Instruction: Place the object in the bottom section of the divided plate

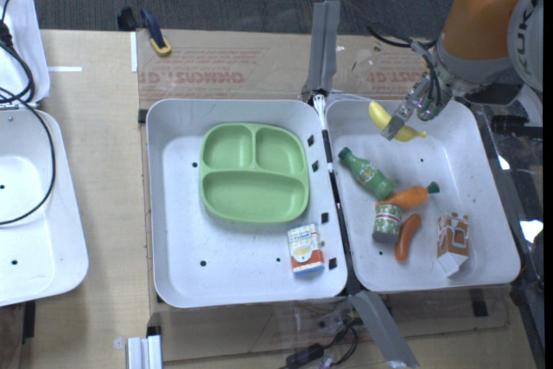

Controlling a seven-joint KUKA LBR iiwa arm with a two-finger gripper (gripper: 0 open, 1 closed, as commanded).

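Gripper: two-finger gripper (403,127) at the upper left of the right white bin (492,268), fingers closed on the yellow plastic banana (382,116).
Banana: between the fingertips, near the bin's back wall, curved ends showing on either side.
Arm: grey with orange band (488,0), reaching in from the upper right.
Right bin, other contents: green plastic bottle (366,173) lying tilted; orange carrot (409,196) touching a small green-labelled can (386,222); red sausage (407,237) just beside the can; small brown-and-white carton (453,243) near the right wall.
Left bin: shallow white bin (173,272), holding the light green divided plate (254,173), three sections, wide bottom section toward the camera, bare.
Near plate: small blue-and-white carton (306,249), just below the plate's lower right corner, apart from it.
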